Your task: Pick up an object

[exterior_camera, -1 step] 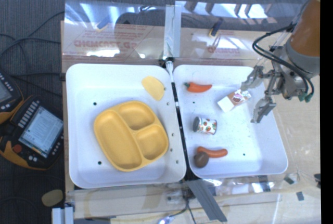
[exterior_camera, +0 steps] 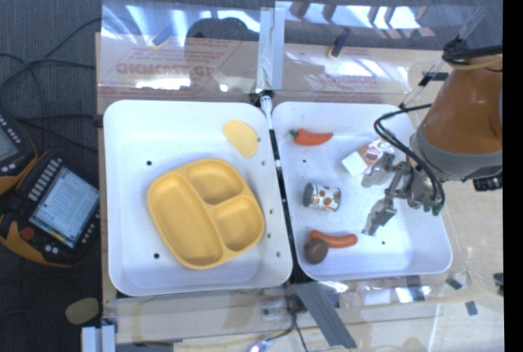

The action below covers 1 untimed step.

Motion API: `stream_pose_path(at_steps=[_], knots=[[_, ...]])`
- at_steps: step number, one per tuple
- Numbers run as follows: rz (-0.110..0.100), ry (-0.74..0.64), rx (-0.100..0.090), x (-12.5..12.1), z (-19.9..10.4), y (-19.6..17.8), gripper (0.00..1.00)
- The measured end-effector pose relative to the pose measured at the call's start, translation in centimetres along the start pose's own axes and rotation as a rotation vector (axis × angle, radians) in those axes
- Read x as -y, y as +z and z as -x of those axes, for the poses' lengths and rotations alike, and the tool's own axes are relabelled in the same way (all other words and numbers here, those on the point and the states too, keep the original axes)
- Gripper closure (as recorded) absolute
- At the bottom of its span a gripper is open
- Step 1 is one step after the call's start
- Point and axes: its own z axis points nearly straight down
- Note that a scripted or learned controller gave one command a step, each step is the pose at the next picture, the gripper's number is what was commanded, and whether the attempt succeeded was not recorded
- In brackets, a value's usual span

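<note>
Nearest the lower edge of the right bin (exterior_camera: 425, 260) lie a round brown lump (exterior_camera: 316, 251) and, touching it, a smooth orange-red sausage shape (exterior_camera: 337, 240), glossy like moulded plastic. Above them, toward the middle of that bin, a small cylinder (exterior_camera: 323, 196) lies on its side, its pale wrap printed with red and green spots and its end a dull grey. Near the bin's far edge rests a little carrot-like piece (exterior_camera: 310, 137), orange-red with a green tip. Close to the right side a flat white card or packet (exterior_camera: 355, 163) lies just beside a small box with red and white print (exterior_camera: 376, 153). The tool (exterior_camera: 384, 210) hangs over the right half of this bin, a cluster of grey metal links and slim fingers below the arm's broad orange band (exterior_camera: 466, 113); the lower finger tip points down toward the bare white floor, and whether the fingers are spread or closed cannot be told. Nothing is seen between them. The spotted cylinder lies to the tool's left, near but apart from it; the sausage shape sits below and left of the fingertip, also apart; the printed box is just at the tool's upper edge. The left bin (exterior_camera: 131, 260) holds a matte yellow tray (exterior_camera: 206, 212) with three rounded compartments, and a flat pale-yellow oval (exterior_camera: 241, 137) near its far right corner. Both bins are shallow, white and smooth-walled.
</note>
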Motion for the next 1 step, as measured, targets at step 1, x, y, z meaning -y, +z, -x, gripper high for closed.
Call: stream_pose_path(at_steps=[1], knots=[[0.002, 0.205, 0.009, -6.25, 3.05, 8.34, 0.00]])
